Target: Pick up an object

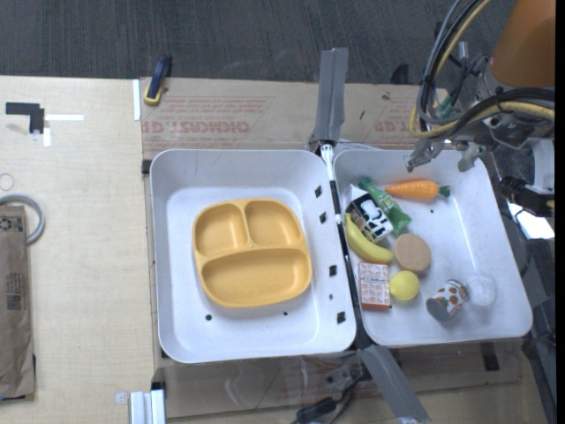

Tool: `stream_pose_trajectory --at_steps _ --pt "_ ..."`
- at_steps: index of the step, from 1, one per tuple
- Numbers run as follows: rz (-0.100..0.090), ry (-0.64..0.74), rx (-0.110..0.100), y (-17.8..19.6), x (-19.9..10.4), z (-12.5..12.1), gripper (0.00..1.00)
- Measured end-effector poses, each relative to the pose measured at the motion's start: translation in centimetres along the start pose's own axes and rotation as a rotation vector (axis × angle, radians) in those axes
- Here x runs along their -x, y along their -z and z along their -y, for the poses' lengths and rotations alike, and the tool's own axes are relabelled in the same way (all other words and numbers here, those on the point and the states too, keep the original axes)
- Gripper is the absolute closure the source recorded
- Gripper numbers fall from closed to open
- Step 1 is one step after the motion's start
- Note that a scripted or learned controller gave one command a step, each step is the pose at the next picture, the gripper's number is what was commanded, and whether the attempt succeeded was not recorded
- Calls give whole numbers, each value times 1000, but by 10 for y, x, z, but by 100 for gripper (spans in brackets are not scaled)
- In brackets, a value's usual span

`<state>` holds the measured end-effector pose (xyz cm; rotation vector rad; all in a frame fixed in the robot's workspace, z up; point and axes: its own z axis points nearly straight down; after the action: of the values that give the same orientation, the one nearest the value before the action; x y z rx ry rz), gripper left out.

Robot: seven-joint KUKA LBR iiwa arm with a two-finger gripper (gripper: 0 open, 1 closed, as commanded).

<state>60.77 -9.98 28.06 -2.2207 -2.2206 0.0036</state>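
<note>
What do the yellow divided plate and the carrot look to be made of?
The plate looks like moulded plastic with a matte finish: even yellow colour, rounded compartment ridges. The carrot is probably a plastic toy: uniform orange, smooth surface, neat green tip.

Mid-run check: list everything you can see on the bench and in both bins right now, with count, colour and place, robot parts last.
left bin: 1, white, centre
right bin: 1, white, beside it
divided plate: 1, yellow, left bin
carrot: 1, orange, right bin, far side
banana: 1, yellow, right bin, near divider
black-and-white packet: 1, over banana
round disc: 1, tan, right bin middle
ball: 1, yellow, below disc
small box: 1, red-and-white, left of ball
can: 1, grey patterned, near corner
gripper: 1, grey, over right bin's far edge
</note>
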Motion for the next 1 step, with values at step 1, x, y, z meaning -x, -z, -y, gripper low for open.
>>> stream_pose_trajectory --at_steps 1 --pt "0 48 0 -98 42 -8 0"
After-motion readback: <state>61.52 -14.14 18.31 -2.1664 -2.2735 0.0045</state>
